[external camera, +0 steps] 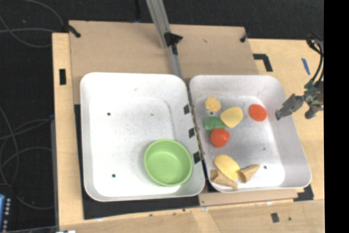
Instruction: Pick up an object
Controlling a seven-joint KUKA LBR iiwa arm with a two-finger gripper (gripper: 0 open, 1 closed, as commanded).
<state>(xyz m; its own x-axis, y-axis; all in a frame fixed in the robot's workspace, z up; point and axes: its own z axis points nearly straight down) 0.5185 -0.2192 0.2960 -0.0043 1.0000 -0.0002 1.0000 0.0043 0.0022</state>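
Note:
The right bin (283, 155) holds several small toy foods. An orange-red ball (257, 112) lies nearest the gripper. To its left sit a yellow lump (232, 116), a smaller yellow piece (212, 104), a green piece (212, 123) and a red ball (220, 137). A yellow oblong (226, 166) and tan cone-like pieces (248, 172) lie at the bin's front. My gripper (295, 114) hangs over the bin's right rim, right of the orange-red ball and apart from it. It is open with nothing between its fingers.
The left bin (109, 117) holds a green bowl (168, 162) at its front right. A grey metal pole (155, 3) rises behind the seam between the bins. Bare bin floor lies between the orange-red ball and the right wall.

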